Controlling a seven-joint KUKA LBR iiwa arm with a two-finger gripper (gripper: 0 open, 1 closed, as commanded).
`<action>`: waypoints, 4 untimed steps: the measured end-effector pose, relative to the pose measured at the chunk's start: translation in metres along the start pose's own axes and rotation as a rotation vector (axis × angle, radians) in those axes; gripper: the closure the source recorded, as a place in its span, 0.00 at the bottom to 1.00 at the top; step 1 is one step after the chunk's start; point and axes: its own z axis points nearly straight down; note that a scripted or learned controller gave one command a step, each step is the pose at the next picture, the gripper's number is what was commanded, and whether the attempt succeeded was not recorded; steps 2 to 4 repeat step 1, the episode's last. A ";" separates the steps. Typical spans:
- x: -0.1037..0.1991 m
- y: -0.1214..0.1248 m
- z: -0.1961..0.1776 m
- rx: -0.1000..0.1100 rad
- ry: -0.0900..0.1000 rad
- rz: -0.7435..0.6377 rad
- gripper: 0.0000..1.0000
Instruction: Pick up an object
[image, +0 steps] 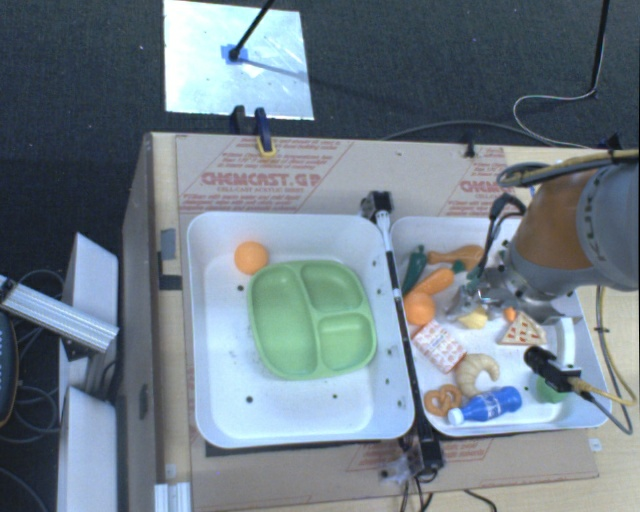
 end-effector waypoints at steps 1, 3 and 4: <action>0.089 0.030 -0.090 -0.001 0.002 -0.004 1.00; 0.089 0.030 -0.090 -0.001 0.002 -0.004 1.00; 0.089 0.030 -0.090 -0.001 0.002 -0.004 1.00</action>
